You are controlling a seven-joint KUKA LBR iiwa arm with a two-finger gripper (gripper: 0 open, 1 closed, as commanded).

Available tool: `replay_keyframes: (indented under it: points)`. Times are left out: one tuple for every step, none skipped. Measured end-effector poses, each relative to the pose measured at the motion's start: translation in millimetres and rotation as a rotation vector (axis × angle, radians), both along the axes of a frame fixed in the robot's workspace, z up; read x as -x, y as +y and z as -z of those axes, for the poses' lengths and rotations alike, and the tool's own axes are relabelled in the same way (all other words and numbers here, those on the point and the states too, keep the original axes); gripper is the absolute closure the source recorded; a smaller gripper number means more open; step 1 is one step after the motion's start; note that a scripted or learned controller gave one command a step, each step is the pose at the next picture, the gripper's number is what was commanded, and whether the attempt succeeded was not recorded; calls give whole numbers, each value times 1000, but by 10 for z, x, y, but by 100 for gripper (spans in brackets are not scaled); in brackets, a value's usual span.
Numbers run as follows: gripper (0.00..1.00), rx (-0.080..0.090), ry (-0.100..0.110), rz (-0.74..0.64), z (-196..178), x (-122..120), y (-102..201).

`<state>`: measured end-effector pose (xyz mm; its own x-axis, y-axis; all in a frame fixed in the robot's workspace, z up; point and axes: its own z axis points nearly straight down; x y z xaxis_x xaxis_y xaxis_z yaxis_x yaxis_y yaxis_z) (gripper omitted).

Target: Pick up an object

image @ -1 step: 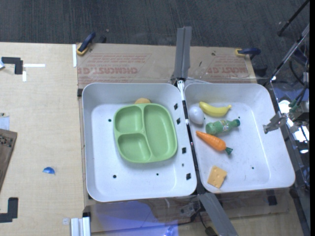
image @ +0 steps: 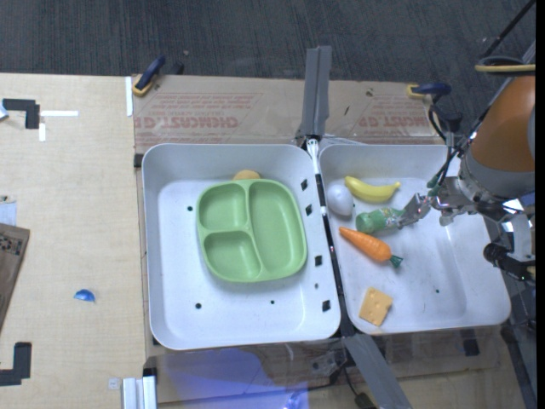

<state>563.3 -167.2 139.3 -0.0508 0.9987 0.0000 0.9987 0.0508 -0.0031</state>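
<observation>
Your gripper (image: pixel 415 209) sits low in the right bin (image: pixel 477 301), touching the green object (image: pixel 373 221); its grip state isn't discernible.

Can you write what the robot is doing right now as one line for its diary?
step: reaching | tool: right bin, beside green toy | carrot, banana: lying loose | lifted: nothing seen

Your arm (image: pixel 502 135) shows a rounded orange band above a grey wrist section, glossy on both. Below the wrist you'll see a silver metal gripper (image: pixel 419 207) of small angular parts, with pale fingers. Thin black cables (image: pixel 444 126) loop along the arm's side, and a darker bracket (image: pixel 504 254) with black fittings sits at its lower edge.
</observation>
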Motion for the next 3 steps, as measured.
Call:
replay_keyframes:
  points:
    - [0,-1,-1,-199,480,84,307]
    - [0,0,4,-261,492,-849,622]
    - [0,-4,17,-226,460,-906,608]
